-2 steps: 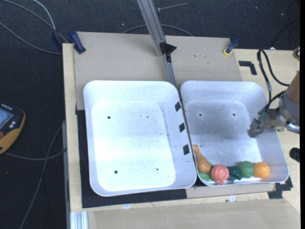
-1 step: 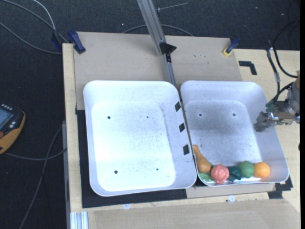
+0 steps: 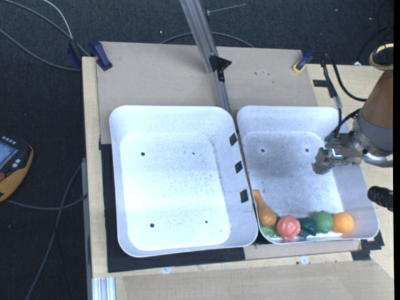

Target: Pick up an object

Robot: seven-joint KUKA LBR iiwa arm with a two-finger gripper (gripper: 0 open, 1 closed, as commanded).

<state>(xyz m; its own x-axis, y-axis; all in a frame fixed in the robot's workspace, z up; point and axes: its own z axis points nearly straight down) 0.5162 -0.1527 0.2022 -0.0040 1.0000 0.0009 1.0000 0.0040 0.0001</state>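
Along the near wall of the right bin (image 3: pixel 281 119) lies a row of small toy foods: an orange carrot-like piece (image 3: pixel 264 209), a pink-red ball (image 3: pixel 288 226), a dark teal piece (image 3: pixel 309 227), a green ball (image 3: pixel 323 220) and an orange ball (image 3: pixel 344 222). My gripper (image 3: pixel 325 161) hangs over the right side of this bin, a good way behind the row. Nothing shows between or under its tip. Its fingers are too small and dark to read.
The left bin (image 3: pixel 125 127) sits beside the right one, with black clips (image 3: pixel 238 165) on the shared edge. A slanted metal pole (image 3: pixel 199 25) rises at the back. Cables and a handheld device (image 3: pixel 12 161) lie off the bench at left.
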